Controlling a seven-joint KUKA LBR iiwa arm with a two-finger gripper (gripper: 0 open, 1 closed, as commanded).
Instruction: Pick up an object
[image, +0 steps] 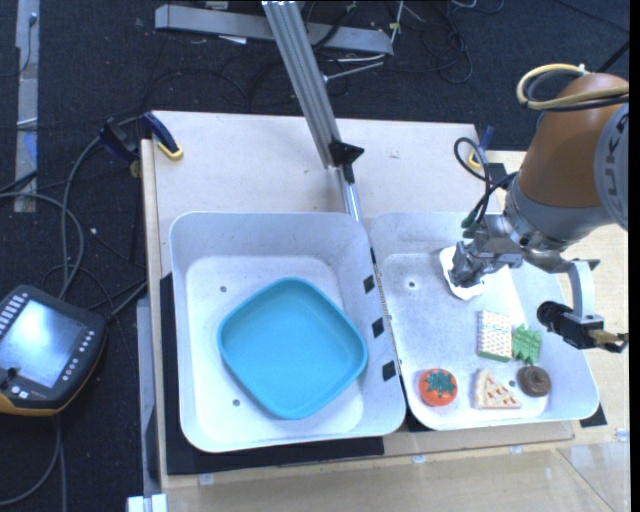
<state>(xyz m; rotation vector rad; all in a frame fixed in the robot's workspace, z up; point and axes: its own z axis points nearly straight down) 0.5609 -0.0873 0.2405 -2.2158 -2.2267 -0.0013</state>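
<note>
My gripper (466, 274) reaches down into the right bin (420, 300), right over a small white object (452, 272) near the bin's back. The gripper's body covers most of that object. Nearer the front of the same bin lie a pale waffle-like block (493, 334), a green leafy piece (527, 343), a red tomato (437, 386), a triangular sandwich slice (494, 390) and a brown round piece (534, 380).
The left bin (195, 250) holds a blue square plate (291, 346). A metal pole (315, 90) slants over the back of the bench. A handheld controller (40, 345) lies on the floor at left. The arm's orange-banded body (575, 150) hangs over the right bin's far corner.
</note>
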